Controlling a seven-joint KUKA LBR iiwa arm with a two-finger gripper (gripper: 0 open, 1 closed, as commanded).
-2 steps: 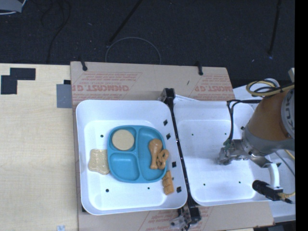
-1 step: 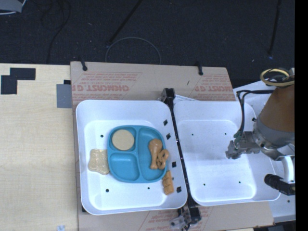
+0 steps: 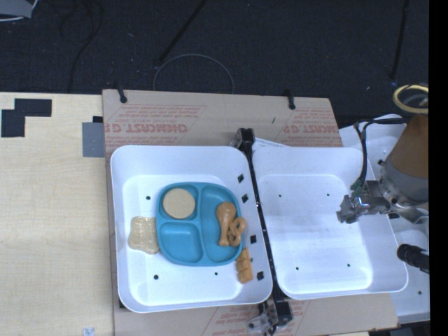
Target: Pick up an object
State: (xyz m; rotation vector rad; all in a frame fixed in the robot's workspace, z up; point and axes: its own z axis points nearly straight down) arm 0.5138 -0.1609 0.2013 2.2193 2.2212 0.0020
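A blue compartment tray [image 3: 183, 245] lies in the left bin [image 3: 133, 166]. A round tan disc [image 3: 178, 203] sits in its upper left compartment, and a tan pretzel-like piece [image 3: 229, 223] lies in its right compartment. A pale yellowish block [image 3: 143, 234] rests on the bin floor against the tray's left edge. A small orange-brown piece [image 3: 243, 265] lies beside the tray's lower right corner. My gripper [image 3: 348, 209] hangs over the right edge of the right bin [image 3: 315, 187], far from all these objects, with nothing seen in it.
A black divider [image 3: 255, 215] runs between the two bins. Both bins rest on a cardboard sheet [image 3: 210, 121]. A pale wooden surface [image 3: 49, 215] stretches to the left. A black part of the robot [image 3: 413, 256] juts out at the right.
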